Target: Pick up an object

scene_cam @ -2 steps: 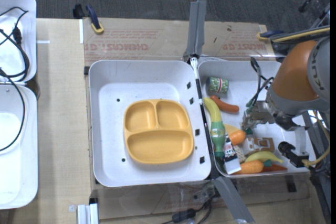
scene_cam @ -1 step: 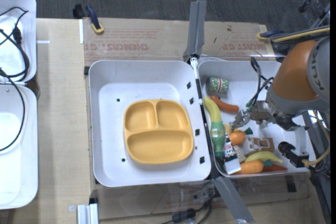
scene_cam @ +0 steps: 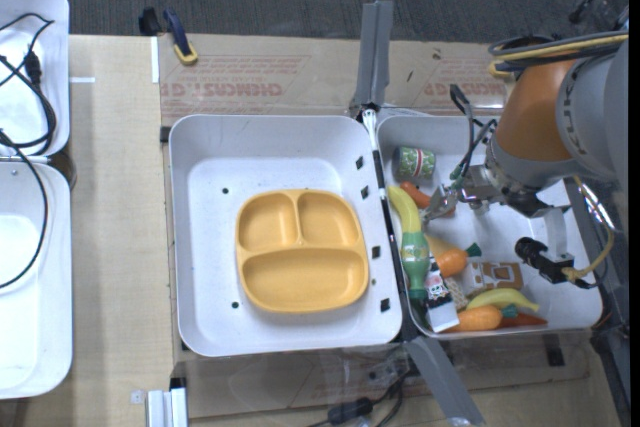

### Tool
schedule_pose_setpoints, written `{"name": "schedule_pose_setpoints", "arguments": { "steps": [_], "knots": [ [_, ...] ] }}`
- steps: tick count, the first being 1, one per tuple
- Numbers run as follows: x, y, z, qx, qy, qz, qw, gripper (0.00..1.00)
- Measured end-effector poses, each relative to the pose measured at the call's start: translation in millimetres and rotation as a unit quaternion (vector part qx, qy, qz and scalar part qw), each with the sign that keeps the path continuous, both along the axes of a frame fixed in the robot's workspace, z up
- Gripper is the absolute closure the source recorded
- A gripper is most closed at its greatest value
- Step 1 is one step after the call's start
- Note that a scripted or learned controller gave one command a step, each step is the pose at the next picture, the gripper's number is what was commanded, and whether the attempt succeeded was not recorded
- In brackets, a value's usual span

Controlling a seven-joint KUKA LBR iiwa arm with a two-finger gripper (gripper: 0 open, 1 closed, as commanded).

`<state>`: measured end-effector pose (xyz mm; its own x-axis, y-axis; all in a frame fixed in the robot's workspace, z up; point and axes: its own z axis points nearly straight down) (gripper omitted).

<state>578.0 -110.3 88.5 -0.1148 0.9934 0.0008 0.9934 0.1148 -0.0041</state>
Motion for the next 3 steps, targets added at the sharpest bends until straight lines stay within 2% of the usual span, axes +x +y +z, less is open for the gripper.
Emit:
{"name": "schedule_pose_setpoints", "arguments": {
  "steps": [1,2,3],
  "knots": [
    [-0.2,-0.8,6.6,0.0002,0.002,-0.001,1.0,1.0],
    [-0.2,-0.9,6.5,0.0002,0.002,-0.001,1.0,0.0],
    [-0.5,-1.6,12.8,0.0005,0.004,-0.001,1.0,1.0]
  ]
}}
